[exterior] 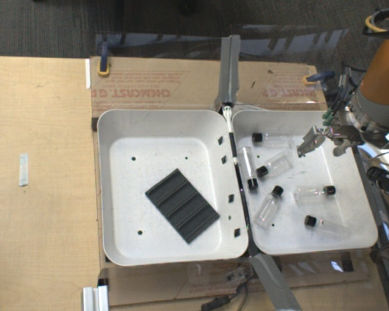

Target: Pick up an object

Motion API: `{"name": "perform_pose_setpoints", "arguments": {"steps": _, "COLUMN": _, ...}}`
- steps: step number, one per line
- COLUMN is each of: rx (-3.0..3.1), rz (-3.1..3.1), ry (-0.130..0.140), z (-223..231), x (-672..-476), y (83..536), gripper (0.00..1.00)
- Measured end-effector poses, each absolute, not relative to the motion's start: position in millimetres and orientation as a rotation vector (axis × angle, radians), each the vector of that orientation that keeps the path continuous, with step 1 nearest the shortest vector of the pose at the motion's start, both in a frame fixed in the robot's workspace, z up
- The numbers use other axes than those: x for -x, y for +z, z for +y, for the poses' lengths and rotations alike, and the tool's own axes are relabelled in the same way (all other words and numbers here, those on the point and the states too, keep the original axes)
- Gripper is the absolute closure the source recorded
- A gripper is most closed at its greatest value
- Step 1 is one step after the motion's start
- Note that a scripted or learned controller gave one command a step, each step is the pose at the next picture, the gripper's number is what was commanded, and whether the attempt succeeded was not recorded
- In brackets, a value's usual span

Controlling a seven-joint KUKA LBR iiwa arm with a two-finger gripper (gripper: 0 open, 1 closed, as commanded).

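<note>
Here, ribbed block (pixel 182 205) lies diagonally.

The bench (pixel 35 193) is pale wood, and two shallow white bins rest on it over brown cardboard (pixel 201 86). The left bin (pixel 107 193) sits against the right bin (pixel 369 229), touching along a shared edge. Well to the left of the left bin, a small pale strip (pixel 23 170) lies alone on the bare wood.

A brown cardboard sheet (pixel 181 86) lies behind the bins. A blue clamp (pixel 104 60) holds its left corner.
</note>
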State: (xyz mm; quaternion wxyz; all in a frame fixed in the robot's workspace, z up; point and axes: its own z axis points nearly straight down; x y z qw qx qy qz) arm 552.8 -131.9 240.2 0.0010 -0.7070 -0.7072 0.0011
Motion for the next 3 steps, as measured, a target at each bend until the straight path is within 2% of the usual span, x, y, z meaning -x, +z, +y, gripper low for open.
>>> {"name": "perform_pose_setpoints", "arguments": {"steps": 1, "rx": 2.125, "rz": -2.311, "ry": 0.003, "z": -100.6, "x": -583.8, "y": 156.3, "gripper": 0.00}}
{"name": "perform_pose_setpoints", "arguments": {"steps": 2, "rx": 2.133, "rz": -2.307, "ry": 0.002, "z": -95.9, "x": -626.1, "y": 91.3, "gripper": 0.00}}
{"name": "perform_pose_setpoints", "arguments": {"steps": 3, "rx": 2.195, "rz": -2.234, "ry": 0.018, "z": -173.5, "x": -654.0, "y": 88.4, "gripper": 0.00}}
